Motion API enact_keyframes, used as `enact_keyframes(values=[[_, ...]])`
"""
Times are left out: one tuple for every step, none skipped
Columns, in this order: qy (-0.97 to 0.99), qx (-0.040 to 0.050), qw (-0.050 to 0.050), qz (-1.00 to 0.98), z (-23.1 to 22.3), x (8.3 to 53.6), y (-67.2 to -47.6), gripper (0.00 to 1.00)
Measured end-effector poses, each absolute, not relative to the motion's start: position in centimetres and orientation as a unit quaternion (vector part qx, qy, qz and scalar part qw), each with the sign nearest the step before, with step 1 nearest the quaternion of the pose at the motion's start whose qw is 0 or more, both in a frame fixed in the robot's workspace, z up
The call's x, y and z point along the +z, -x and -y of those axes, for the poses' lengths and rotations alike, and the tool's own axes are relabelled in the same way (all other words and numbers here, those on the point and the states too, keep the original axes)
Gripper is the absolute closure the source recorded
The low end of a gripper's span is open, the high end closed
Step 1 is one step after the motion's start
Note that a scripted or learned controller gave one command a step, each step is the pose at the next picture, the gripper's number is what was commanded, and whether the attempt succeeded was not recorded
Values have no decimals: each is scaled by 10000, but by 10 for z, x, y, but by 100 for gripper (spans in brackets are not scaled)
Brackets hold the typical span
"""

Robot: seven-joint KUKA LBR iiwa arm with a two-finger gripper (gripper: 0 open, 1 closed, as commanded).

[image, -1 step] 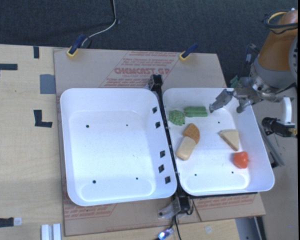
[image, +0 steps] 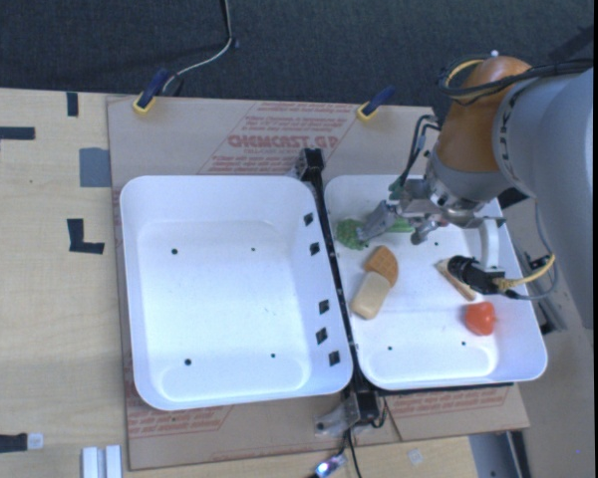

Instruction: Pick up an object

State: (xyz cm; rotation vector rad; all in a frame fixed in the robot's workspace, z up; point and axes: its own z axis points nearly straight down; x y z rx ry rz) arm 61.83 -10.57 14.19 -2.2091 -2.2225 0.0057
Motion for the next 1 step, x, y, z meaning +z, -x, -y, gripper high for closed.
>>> enact_keyframes(values=[[7066,21,22,7077,95,103,-611,0]])
